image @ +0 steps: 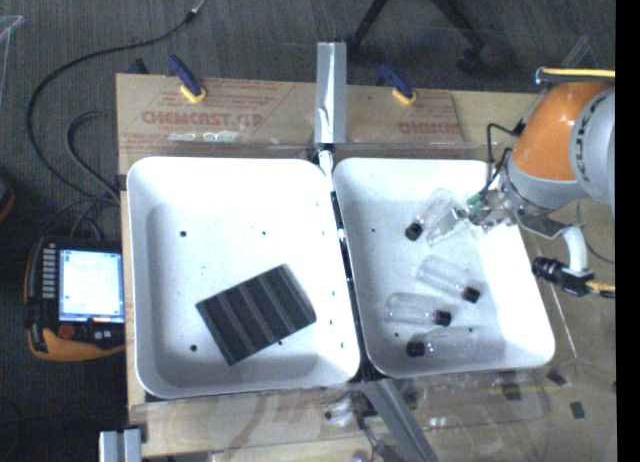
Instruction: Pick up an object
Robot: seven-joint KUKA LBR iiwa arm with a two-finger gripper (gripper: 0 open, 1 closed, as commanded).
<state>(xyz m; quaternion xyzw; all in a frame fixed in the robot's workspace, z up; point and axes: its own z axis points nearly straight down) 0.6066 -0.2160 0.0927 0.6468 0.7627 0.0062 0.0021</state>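
**Jaws at the bottles, nothing lifted yet**

The nearest candidate is a clear plastic bottle with a black cap (432, 218), lying on its side in the right bin (520, 345) just to the left of the jaws (484, 207). Whether it is touched I cannot tell; the fingertips blur into the transparent plastic there, so how far the jaws stand open cannot be read either. Judged from this, the pick is not done — every bottle lies on the bin floor.

Below the jaws lie a second clear bottle (447, 279) and a third (415, 308), smooth, cylindrical, see-through, each dark-capped; a small black cap (416, 349) sits lower still. Well to the left, in the left bin (150, 350), rests a flat black ribbed slab (256, 313). Both bins are matte white, shallow, round-cornered, on a brown board surface (230, 118).
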